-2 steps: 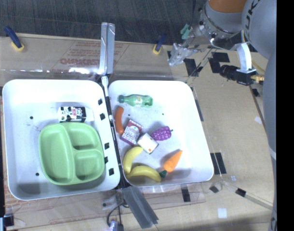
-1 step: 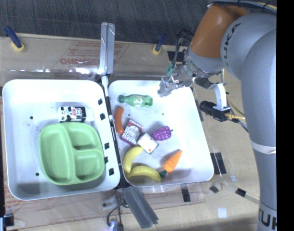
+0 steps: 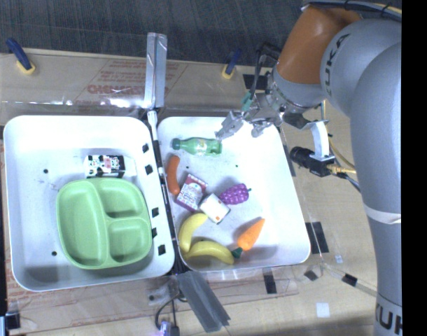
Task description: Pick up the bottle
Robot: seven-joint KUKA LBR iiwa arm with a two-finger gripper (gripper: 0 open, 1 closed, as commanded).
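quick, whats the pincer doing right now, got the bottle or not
Pincer: open, holding nothing, poised just right of the green bottle lying in the right bin.

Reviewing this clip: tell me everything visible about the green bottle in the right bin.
The small green translucent plastic bottle lies on its side near the far edge of the right white bin, its long axis running left to right, with a darker green cap end pointing left and a pale label around its middle. It looks intact. It rests on the bin floor, apart from the orange sausage-shaped toy below it. The two-finger gripper sits just beyond its right end; contact is not clear.
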